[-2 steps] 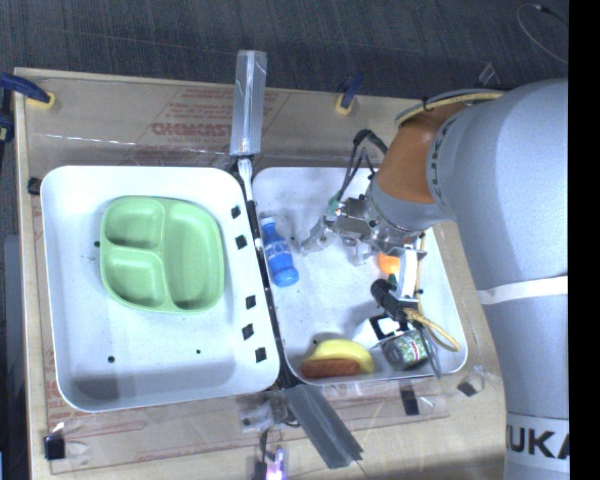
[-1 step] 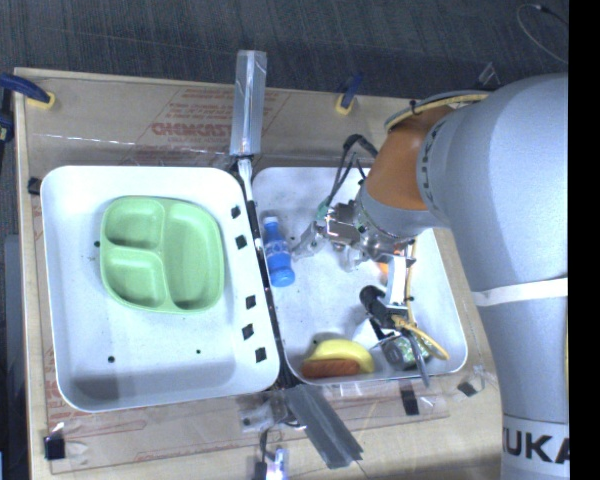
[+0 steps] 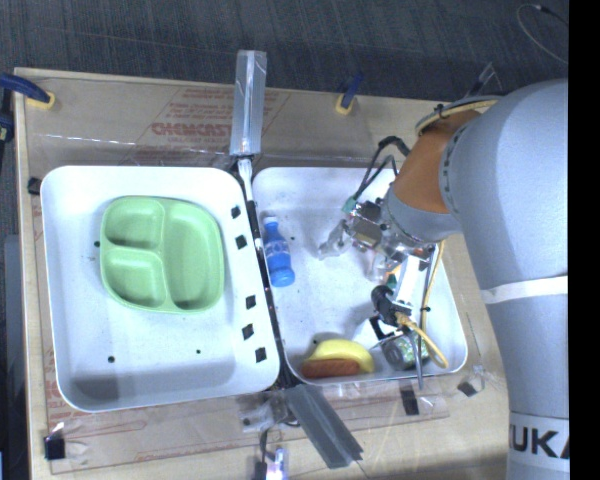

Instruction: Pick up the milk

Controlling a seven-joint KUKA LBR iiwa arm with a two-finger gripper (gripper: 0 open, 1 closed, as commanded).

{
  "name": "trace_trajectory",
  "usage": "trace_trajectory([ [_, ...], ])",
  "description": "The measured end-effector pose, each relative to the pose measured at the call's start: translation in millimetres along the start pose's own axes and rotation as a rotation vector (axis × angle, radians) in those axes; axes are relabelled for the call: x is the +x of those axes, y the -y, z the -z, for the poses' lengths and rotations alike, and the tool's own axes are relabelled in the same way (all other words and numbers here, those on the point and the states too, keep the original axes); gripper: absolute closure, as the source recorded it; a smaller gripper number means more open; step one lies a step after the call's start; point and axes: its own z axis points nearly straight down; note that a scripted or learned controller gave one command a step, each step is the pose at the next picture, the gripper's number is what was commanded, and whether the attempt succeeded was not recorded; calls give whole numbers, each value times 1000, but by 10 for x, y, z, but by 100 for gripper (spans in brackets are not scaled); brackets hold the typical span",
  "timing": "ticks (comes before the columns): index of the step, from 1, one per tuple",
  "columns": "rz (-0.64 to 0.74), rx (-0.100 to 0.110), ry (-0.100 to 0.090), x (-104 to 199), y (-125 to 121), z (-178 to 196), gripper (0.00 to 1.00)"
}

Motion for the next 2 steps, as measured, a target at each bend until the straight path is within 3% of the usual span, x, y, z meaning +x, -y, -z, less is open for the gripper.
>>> trace_trajectory([
  [1, 64, 2, -1, 623, -393, 428, 0],
  [2, 30, 1, -1, 357, -650, 1169, 0],
])
